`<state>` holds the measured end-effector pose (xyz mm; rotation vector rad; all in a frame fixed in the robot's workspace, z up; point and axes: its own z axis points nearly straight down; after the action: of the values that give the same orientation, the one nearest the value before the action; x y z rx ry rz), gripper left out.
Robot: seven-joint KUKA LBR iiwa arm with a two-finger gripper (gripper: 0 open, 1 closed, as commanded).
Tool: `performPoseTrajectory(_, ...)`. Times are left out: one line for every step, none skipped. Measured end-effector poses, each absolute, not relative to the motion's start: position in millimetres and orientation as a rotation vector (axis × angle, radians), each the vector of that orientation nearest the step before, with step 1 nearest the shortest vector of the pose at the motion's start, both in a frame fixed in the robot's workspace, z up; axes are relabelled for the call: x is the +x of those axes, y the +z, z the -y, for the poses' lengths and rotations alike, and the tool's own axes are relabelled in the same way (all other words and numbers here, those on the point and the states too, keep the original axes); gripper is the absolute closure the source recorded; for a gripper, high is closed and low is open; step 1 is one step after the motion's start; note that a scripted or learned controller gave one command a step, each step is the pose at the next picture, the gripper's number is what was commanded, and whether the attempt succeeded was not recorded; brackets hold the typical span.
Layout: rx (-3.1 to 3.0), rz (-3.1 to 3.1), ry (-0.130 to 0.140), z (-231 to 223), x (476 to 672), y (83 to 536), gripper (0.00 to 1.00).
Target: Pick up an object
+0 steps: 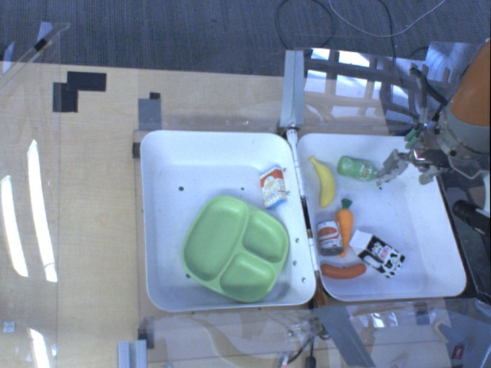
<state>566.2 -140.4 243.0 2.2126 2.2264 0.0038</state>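
Note:
The right bin [441, 228] holds a green bottle [354, 167] lying at its far side, a yellow banana [324, 181], an orange carrot [345, 225], a small can [330, 238], a red sausage [344, 271] and a black-and-white carton [381, 255]. My gripper [406, 175] hangs over the far right part of this bin, just right of the green bottle. It is open, with nothing between its fingers. One fingertip [386, 172] is close to the bottle's right end.
The left bin [165, 205] holds a green divided plate [238, 248] and a small red-and-white carton [272, 186] near the wall between the bins. A metal frame [360, 75] stands behind the right bin. The arm's orange band [469, 94] is at the right edge.

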Motion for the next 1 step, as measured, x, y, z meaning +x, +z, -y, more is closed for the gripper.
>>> performPoseTrajectory(1.991, -2.428, 0.003, 82.0, 575.2, 132.9, 0.0)
